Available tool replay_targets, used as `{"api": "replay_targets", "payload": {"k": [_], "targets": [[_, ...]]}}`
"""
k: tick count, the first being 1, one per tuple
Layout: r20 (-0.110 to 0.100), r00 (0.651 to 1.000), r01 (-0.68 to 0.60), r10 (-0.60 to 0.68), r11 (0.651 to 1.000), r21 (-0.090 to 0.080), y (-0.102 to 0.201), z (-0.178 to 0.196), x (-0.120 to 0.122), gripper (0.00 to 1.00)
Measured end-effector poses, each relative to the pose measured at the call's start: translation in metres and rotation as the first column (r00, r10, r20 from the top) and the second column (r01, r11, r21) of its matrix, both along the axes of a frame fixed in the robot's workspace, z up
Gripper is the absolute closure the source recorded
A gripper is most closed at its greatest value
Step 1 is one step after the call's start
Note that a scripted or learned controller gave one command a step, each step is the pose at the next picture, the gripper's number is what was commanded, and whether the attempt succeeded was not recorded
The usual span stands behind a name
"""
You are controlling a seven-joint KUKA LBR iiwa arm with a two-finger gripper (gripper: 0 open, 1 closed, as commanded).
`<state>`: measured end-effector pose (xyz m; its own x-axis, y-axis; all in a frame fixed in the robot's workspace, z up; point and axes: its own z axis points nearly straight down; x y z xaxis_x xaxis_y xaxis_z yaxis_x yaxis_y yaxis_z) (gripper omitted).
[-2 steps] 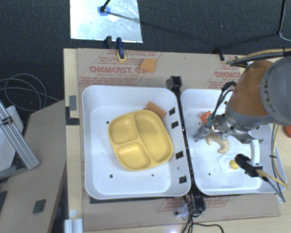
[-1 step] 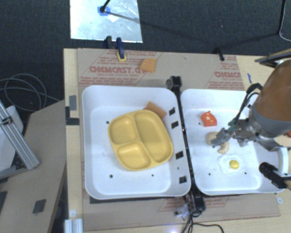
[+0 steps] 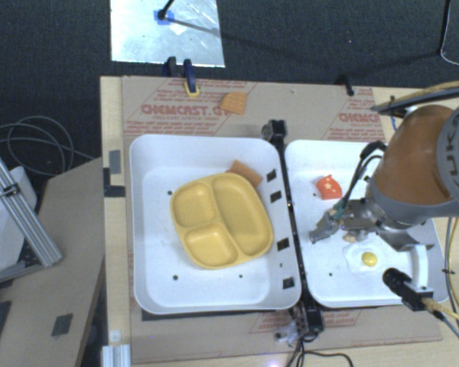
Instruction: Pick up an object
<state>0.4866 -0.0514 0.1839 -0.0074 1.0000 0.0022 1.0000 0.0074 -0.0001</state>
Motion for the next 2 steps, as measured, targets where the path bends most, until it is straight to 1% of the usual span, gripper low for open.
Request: {"api": "replay_targets", "payload": {"k": [1,2], "targets": [[0.021,1.000,0.007,-0.007,1.000,-0.007,-0.055,0.165,0.002,0.00],[-0.008,1.000,0.006,-0.006,1.000,-0.001,-0.046,0.055,-0.001,0.00]]}}
